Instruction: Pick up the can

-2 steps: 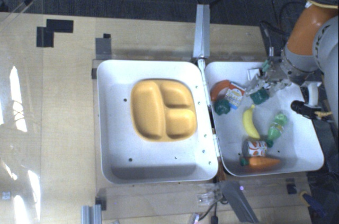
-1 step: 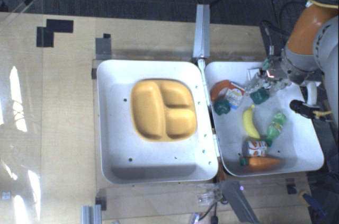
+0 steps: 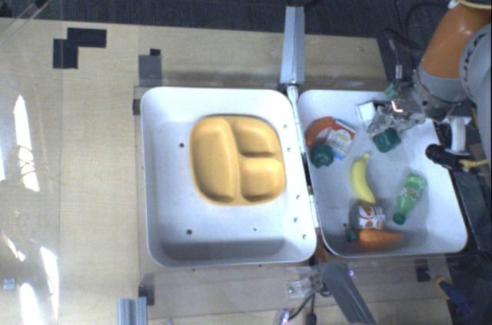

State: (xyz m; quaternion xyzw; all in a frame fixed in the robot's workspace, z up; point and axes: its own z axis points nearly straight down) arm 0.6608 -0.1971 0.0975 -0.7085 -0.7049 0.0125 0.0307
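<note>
Plainly short of its target, the gripper of the grey-and-orange arm hangs over the far right corner of the right bin, amid a tangle of white and teal fittings. From this slanted overhead view one cannot tell whether the jaws are wide or narrow, and nothing can be made out between them.

Just beside the jaws, on the near side, lies a small dark green object; whether it touches them is unclear. Farther out toward the bin divider sit an orange-and-white pouch and a teal block. A banana lies between the jaws and the can, which lies well apart from them at the bin's near edge, its red-and-white label showing, with a carrot touching or just beside it and a green bottle near it on the arm's side. Beyond the divider, the left bin bears a yellow sectioned tray.

The approach appears to be the step in hand, with the pick not yet made. The next move likely calls for carrying the jaws across the bin, over the banana, then lowering them squarely around the can while clearing the carrot and the bottle.
</note>
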